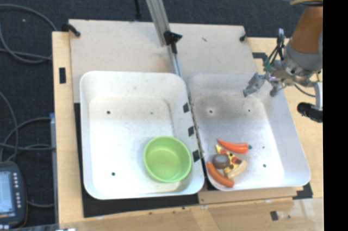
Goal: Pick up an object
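A: Item: small orange chilli-shaped toy (pixel 232 145), lower middle of the right-hand shallow white bin (pixel 283 132).

B: Handling?

A: Probably light, stiff, slick plastic; pinch mid-length. Two-finger gripper (pixel 263 86), frame's upper right: fingers spread, pinching nothing.

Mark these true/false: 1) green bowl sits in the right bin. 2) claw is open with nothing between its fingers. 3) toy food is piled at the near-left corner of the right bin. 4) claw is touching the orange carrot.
1) False: the green bowl sits in the left bin.
2) True: the claw is open and holds nothing.
3) True: the toy food pile lies in the right bin, near-left corner.
4) False: the claw hangs over the bin's far edge, well apart from the orange carrot.
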### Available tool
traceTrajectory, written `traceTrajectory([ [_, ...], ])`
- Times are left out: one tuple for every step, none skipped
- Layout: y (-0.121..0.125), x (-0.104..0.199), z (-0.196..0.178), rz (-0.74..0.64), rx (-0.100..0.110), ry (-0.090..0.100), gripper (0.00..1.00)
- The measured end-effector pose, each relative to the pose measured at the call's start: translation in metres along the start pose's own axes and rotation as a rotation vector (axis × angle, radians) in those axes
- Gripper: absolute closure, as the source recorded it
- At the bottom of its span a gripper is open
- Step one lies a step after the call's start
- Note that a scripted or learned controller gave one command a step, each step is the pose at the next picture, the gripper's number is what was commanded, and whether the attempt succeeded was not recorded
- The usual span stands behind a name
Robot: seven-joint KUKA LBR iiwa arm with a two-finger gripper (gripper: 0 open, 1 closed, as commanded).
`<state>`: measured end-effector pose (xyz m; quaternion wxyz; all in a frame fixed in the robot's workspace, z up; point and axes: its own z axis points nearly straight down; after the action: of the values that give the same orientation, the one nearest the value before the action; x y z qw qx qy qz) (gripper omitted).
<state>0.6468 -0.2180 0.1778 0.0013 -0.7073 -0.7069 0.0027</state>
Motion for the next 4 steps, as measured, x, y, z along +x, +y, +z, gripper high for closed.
traceTrajectory([
  [-0.001, -0.002, 0.063, 0.001, -0.001, 0.0, 0.0],
  [0.002, -0.003, 0.047, 0.0, -0.011, -0.002, 1.0],
  [-0.003, -0.003, -0.017, 0.003, -0.014, 0.0, 1.0],
  [-0.002, -0.004, -0.047, -0.001, -0.011, 0.001, 1.0],
])
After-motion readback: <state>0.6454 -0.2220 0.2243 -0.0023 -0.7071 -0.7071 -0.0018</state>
